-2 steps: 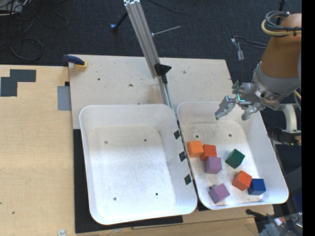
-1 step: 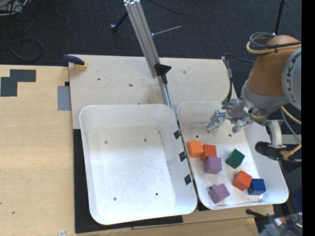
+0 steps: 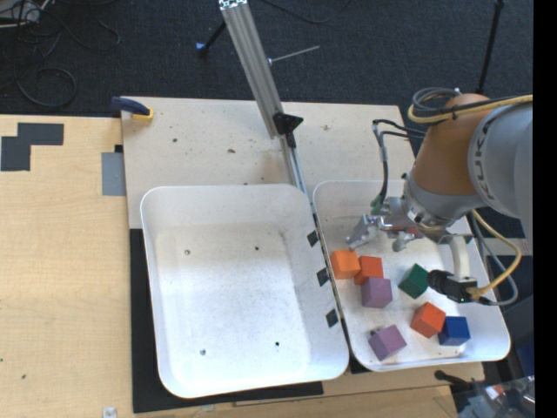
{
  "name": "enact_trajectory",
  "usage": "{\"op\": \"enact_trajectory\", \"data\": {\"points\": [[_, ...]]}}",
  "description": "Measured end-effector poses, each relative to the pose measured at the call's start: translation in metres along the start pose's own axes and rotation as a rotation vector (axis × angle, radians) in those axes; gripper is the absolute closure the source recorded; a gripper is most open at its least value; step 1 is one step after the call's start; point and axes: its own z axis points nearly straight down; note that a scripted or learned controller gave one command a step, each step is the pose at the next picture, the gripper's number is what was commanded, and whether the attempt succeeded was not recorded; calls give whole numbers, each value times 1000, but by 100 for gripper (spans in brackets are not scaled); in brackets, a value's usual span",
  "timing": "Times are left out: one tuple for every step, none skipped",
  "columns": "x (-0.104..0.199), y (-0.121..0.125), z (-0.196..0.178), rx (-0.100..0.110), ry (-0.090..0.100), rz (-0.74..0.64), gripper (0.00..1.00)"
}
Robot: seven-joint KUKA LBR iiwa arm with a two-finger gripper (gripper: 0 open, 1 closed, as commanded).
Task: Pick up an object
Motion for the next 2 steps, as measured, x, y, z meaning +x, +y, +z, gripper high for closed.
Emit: {"op": "enact_trajectory", "data": {"points": [[1, 2, 47, -13, -2, 1, 0], [-1, 1, 36, -11, -1, 11, 100]]}}
